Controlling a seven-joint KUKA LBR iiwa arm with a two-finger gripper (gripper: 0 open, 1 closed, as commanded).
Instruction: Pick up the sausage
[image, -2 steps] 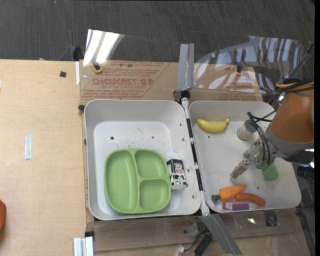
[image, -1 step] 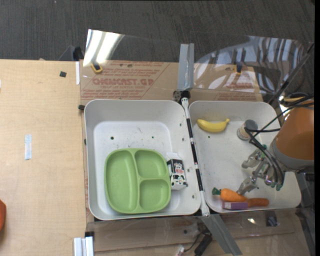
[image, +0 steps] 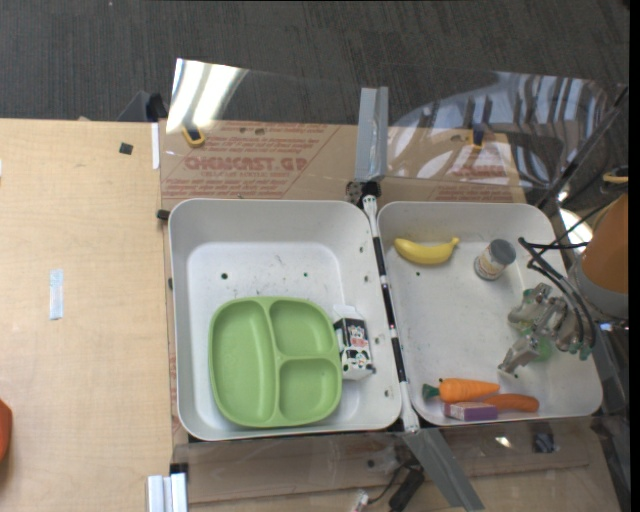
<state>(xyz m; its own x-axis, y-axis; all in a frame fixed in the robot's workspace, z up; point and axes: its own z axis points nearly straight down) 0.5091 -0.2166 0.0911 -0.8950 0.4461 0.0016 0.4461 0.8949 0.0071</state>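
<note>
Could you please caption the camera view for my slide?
End effector hovers in the right bin above the sausage, carrot nearby.

Table (image: 80, 250): pale wood. Two white bins side by side on it, left bin (image: 185, 300), right bin (image: 575, 400). Printed cardboard sheet (image: 260, 160) behind them.

Right bin floor: open white floor (image: 450, 320) is seen through the middle, between the banana (image: 426, 249) and the front wall.
Back of right bin: narrowed by the banana and the small can (image: 493, 258), set near each other.
Front of right bin: crowded by the carrot (image: 466, 389), the sausage (image: 508, 403) and a purple block (image: 470, 411), lying close together along the wall.
Right side: taken up by the hand (image: 530, 335) and its cables.
Left bin: largely covered by the green plate (image: 277, 360), with a milk carton (image: 352, 346) just beside it.
</note>
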